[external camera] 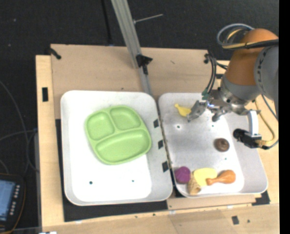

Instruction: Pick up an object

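A: Bench (101,67) carries two bins; where are objects kept?
B: Right bin (194,135): banana (182,110) at far edge, rest along near edge.
A: Gripper (209,109)?
B: Poised beside banana, fingers spread, nothing held.

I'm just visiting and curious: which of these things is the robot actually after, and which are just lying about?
Could be picked:
yellow piece, next to the gripper
brown round piece
purple ball
yellow block
orange drumstick-shaped toy

Just lying about:
green divided plate
metal pole
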### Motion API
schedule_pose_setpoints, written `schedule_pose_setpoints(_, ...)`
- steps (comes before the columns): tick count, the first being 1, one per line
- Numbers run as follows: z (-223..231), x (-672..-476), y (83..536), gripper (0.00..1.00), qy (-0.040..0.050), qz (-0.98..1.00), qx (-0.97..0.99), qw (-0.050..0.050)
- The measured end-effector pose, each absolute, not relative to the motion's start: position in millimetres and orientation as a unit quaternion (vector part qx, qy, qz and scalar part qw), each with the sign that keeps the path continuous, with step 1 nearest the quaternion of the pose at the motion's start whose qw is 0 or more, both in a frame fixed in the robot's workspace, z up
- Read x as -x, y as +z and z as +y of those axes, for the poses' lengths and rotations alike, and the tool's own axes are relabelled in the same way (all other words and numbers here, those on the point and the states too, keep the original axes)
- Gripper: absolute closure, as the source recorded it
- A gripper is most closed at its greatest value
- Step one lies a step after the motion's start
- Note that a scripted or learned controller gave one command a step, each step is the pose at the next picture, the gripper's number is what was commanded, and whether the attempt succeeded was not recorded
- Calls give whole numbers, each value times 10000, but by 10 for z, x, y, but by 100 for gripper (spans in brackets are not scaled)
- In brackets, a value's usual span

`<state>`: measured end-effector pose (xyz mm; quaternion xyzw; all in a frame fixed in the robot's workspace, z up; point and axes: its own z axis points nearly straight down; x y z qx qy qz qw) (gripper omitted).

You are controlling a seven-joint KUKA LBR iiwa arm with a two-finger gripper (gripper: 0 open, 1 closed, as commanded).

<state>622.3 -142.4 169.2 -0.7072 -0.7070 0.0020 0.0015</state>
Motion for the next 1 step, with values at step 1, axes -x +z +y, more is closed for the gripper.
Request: schedule_pose_setpoints(1,-1496,-6237,1081,0,23,-7067,7076,12)
